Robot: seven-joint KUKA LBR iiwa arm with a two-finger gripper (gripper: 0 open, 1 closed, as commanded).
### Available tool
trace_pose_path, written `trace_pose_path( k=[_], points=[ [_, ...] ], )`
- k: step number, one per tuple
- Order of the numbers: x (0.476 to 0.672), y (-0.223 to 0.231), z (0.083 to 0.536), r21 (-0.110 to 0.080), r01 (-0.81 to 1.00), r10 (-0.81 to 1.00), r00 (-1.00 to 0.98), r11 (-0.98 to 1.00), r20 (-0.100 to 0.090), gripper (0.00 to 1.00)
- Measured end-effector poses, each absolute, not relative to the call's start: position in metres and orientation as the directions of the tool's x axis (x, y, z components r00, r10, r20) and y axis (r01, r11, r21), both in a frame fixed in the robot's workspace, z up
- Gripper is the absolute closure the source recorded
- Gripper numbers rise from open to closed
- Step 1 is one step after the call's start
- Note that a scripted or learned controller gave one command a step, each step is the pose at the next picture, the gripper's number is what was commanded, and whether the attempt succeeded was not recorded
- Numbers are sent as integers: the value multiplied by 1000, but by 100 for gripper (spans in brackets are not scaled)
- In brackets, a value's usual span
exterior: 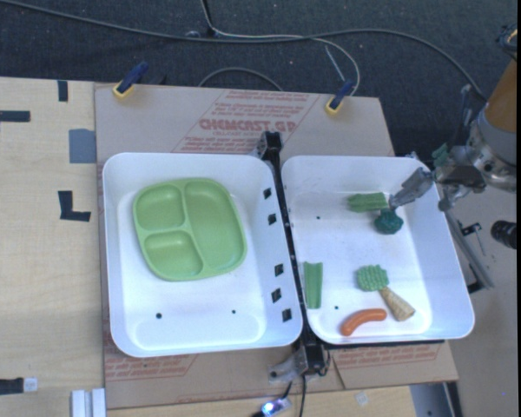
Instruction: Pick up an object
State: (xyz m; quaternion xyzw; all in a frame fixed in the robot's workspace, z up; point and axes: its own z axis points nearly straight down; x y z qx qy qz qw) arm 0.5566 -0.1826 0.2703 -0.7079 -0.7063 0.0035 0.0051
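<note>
Gripper at right bin's 2 o'clock rim, spread wide, holding nothing. Dark green broccoli toy just beside at 7 o'clock; pale green piece at 9 o'clock, long axis running 3-to-9. Nearest candidates, probably.
</note>
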Motion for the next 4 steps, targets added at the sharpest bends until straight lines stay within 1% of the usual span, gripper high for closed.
trace_pose_path(
  k=[1,2,3,4],
  points=[
    [559,-182,276,-2,1000,1000,-1,1,0,0],
    [563,-185,231,-6,1000,1000,0,0,0,0],
    [563,-195,179,-7,1000,1000,0,0,0,0],
    [560,-188,133,-7,1000,1000,-1,1,0,0]
  ],
)
